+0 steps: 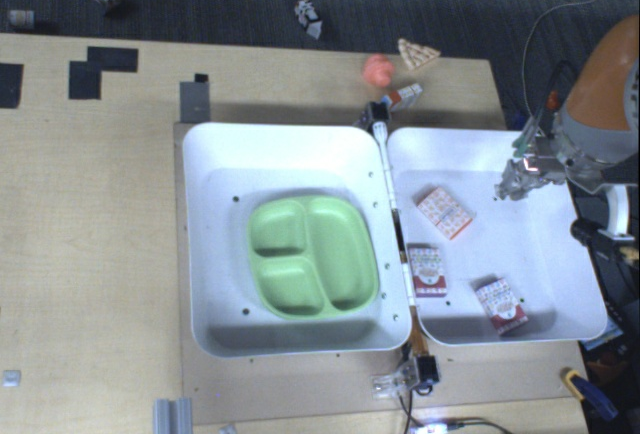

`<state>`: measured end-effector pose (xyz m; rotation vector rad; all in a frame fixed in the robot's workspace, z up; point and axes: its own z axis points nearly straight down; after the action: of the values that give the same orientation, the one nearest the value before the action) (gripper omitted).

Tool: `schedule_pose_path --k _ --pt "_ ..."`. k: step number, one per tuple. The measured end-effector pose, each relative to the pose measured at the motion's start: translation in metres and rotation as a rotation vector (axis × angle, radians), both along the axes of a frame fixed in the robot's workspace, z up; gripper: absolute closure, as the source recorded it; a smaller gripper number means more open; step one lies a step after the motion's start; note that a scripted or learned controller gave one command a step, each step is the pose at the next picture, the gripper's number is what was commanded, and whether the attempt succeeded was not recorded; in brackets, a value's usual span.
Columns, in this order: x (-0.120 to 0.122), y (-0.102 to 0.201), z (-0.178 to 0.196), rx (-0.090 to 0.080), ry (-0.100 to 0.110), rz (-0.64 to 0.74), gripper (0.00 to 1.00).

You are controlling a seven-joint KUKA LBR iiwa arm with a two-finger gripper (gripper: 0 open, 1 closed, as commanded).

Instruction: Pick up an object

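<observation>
Hovering over the right bin (560, 222) near its upper right part, the gripper (512, 184) points left; whether it is apart or together I cannot tell. Three small cartons lie in that bin: one (444, 212) just left of the gripper and tilted, one (426, 271) by the left wall, one (501, 304) near the front. A green divided tray (312, 255) sits in the left bin (215, 222).

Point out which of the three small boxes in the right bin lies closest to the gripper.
The box farthest up in the right bin, lying tilted. It sits just left of the gripper; the other two boxes lie lower, near the bin's front edge.
</observation>
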<state>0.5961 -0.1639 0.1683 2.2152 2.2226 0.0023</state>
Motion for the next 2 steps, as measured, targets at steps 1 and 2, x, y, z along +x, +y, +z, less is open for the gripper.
schedule_pose_path --k 1,2 --pt "0.0640 -0.0419 0.0130 0.000 -0.002 0.002 1.00" --pt "0.0640 -0.0415 0.0127 0.000 -0.001 0.003 0.00"
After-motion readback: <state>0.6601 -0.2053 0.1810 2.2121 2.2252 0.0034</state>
